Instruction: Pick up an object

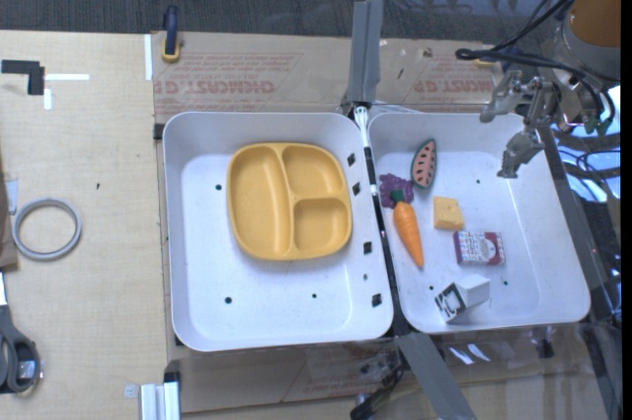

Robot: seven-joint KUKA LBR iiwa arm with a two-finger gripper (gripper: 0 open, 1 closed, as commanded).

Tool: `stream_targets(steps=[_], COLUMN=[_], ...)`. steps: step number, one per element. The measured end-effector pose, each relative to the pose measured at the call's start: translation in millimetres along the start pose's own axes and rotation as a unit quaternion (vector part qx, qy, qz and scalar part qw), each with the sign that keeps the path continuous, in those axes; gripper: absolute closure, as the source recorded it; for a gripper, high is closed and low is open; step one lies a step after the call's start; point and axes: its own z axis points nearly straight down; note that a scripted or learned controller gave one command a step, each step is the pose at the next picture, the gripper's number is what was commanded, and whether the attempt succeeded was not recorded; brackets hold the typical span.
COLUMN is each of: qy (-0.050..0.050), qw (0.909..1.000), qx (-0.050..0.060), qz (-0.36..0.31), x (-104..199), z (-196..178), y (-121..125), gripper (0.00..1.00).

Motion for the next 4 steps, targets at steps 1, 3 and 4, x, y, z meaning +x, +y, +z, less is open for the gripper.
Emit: stream_targets(steps=[1, 3, 4], qy=[0.001, -0.001, 0.001], qw=[0.9999, 0.9866, 0.9750], qx=[0.000, 0.000, 0.000], qz=[0.011, 0.163, 0.222], x=[37, -16, 15], z=[52, 107, 183], y=[-24, 15, 10], gripper=[0.00, 0.00, 0.00])
